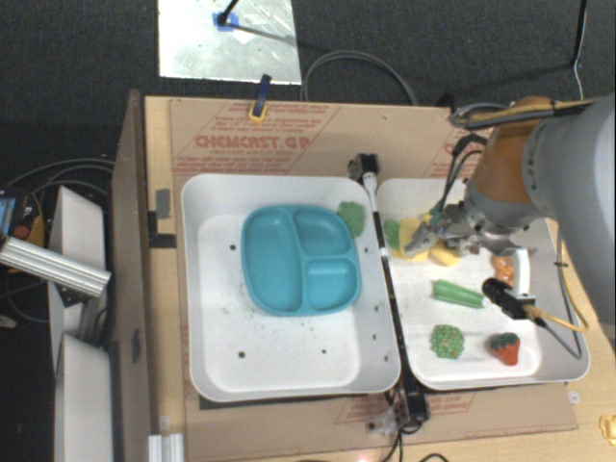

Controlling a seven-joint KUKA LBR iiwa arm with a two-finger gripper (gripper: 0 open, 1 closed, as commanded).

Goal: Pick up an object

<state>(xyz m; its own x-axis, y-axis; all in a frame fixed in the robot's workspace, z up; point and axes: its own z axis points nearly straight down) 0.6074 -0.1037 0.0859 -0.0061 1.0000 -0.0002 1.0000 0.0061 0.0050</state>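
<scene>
End effector low in the right bin

The end effector (423,242) sat over yellow pieces (430,241) at the right bin's (568,369) left side; its opening could not be judged. Nearby lay a green block (456,294), broccoli (446,340) and strawberry (504,347).

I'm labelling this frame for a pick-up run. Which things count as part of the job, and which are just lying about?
Job:
gripper
yellow piece
green stick
green round toy
red strawberry toy

Lying about:
blue divided plate
green toy by plate
cardboard sheet
</scene>
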